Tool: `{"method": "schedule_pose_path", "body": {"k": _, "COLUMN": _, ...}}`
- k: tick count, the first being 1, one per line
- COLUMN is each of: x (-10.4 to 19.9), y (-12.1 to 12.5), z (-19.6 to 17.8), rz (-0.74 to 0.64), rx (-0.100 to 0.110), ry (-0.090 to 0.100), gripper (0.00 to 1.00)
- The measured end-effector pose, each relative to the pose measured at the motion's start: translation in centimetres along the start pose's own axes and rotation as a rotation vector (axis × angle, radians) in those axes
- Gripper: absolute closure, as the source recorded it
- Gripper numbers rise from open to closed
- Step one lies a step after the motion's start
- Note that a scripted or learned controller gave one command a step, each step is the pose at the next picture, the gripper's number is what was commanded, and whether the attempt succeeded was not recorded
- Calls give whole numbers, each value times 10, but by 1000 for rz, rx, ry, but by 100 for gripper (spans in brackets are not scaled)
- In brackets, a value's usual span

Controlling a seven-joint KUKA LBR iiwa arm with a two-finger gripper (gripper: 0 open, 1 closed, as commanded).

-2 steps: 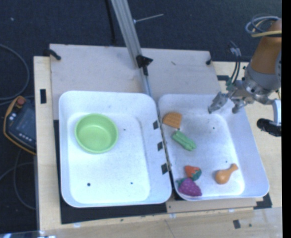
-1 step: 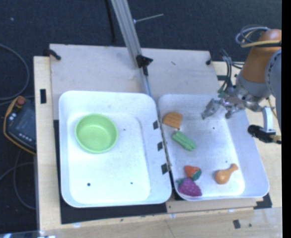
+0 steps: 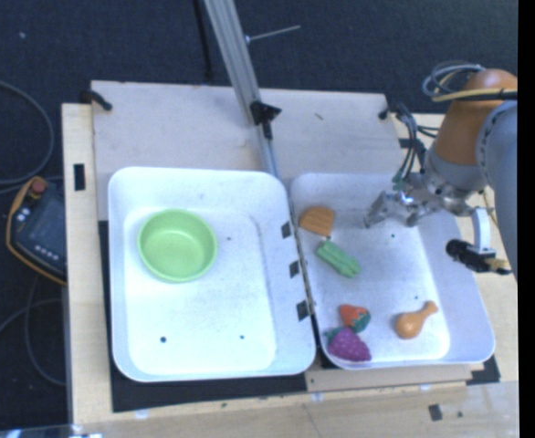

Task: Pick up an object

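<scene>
Your fingers [image 3: 393,210] hung spread apart with nothing between them over the right bin [image 3: 450,336]. The orange wedge [image 3: 317,220] lay just left of them; the green vegetable [image 3: 338,259] lay lower left.

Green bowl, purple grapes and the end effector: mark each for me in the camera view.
Green bowl [image 3: 177,245]: camera view, centre of its inside, left bin.
Purple grapes [image 3: 350,345]: camera view, middle of the bunch, right bin's near edge.
End effector [image 3: 393,210]: camera view, between the fingertips, above the right bin.
</scene>
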State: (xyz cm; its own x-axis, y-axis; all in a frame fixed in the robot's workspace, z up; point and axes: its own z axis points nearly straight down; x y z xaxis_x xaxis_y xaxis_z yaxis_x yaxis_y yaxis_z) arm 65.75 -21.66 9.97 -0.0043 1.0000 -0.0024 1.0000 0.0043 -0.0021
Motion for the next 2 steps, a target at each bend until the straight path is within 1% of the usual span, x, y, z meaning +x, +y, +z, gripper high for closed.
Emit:
{"method": "schedule_pose_path", "body": {"k": 1, "x": -1, "y": 2, "z": -15, "rz": -3, "rx": -7, "ry": -4, "gripper": 100}}
{"method": "schedule_pose_path", "body": {"k": 2, "x": -5, "y": 6, "z": -60, "rz": -1, "rx": -9, "ry": 0, "gripper": 100}}
